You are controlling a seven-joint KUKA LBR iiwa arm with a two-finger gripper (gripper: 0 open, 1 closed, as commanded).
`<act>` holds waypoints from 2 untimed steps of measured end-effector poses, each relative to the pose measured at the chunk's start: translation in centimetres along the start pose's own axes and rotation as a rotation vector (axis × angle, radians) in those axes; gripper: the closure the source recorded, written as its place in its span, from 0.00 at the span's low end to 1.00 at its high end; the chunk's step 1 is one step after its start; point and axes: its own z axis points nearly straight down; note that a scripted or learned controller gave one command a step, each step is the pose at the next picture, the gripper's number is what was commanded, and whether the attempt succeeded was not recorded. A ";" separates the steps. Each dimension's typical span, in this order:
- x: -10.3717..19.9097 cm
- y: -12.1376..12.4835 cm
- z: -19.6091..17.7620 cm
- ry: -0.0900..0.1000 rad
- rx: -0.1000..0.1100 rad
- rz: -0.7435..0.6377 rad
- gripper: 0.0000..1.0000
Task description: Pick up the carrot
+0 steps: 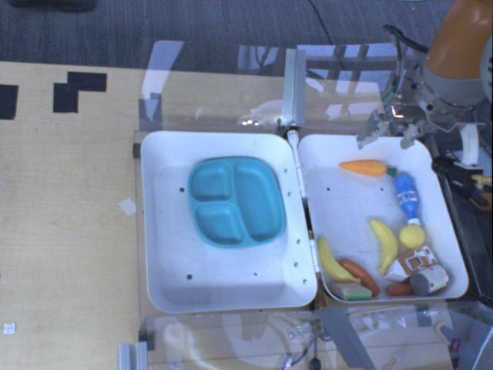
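Note:
The orange carrot (364,168) lies on its side near the far edge of the right bin (339,206), its green stub pointing right. My gripper (389,130) hangs over the bin's far rim, a little above and to the right of the carrot. Its two fingers are spread apart with nothing between them.
The right bin also holds a blue bottle (406,195), two bananas (384,244) (333,261), a lemon (412,236), a small carton (421,265), sausages (360,274) and a green piece (352,291). The left bin (166,222) bears a blue divided plate (235,201). A metal divider (303,206) separates the bins.

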 end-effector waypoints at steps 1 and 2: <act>-2.8 1.8 2.1 -0.002 -0.006 -0.169 0.00; -6.4 3.4 9.3 -0.002 -0.005 -0.294 0.00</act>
